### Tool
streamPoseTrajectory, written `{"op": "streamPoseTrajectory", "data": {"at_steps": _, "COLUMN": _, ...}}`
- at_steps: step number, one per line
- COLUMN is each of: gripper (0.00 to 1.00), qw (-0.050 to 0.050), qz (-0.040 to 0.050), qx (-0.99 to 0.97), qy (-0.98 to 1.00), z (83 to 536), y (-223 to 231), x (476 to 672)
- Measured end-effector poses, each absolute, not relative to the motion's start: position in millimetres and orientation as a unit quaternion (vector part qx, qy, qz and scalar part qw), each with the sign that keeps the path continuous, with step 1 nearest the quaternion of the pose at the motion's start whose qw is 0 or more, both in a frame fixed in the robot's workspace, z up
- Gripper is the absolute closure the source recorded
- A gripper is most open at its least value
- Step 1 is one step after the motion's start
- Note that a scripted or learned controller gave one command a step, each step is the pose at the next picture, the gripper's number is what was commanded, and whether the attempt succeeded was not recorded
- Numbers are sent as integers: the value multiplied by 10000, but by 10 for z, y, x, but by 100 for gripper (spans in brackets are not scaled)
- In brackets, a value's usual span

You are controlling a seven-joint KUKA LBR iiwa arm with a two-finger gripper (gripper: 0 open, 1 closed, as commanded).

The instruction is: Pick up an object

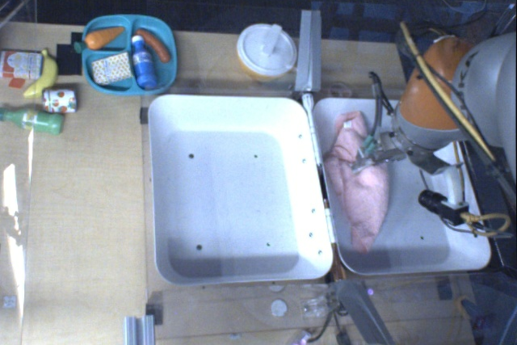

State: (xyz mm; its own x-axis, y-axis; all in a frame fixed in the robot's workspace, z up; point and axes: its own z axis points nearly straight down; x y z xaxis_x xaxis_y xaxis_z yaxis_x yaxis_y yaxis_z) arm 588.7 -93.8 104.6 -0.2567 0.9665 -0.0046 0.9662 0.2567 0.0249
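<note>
At the far left of the pale wood-grain worktop (73, 206) lie a yellow banana-shaped toy (42, 75), a small printed can (60, 100) on its side and a green bottle (32, 120), also lying flat. Just beyond them sits a glossy blue divided tray (166, 40) holding an orange carrot-like piece (107, 37), a blue bottle (144, 62) and a brown sausage shape (158, 47). A round white lidded cup (266, 50) on a yellow base stands behind the bins. The left bin (226, 190), smooth white plastic with rounded corners and small dark holes in its floor, adjoins the right bin (420, 242) along a narrow seam. In the right bin, against its left wall, lies a soft, crumpled pink cloth (355, 190), long and tapering toward the near edge. The grey arm (485, 89), its orange band (432, 93) rounded and shiny, reaches in from the right and bends down over the bin. Its gripper (374, 153) sits at the cloth's upper right edge, touching the fabric; whether its fingers are spread or closed cannot be told from this angle.
</note>
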Motion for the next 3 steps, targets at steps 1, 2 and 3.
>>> {"op": "streamPoseTrajectory", "data": {"at_steps": 1, "gripper": 100, "qw": 22, "qz": 14, "qx": 5665, "qy": 8240, "z": 1855, "y": -687, "x": 6320}}
{"op": "streamPoseTrajectory", "data": {"at_steps": 2, "gripper": 0, "qw": 21, "qz": 11, "qx": 5665, "qy": 8240, "z": 1854, "y": -688, "x": 6319}}
{"op": "streamPoseTrajectory", "data": {"at_steps": 3, "gripper": 0, "qw": 78, "qz": 38, "qx": 5479, "qy": 8365, "z": 914, "y": -1203, "x": 6482}}
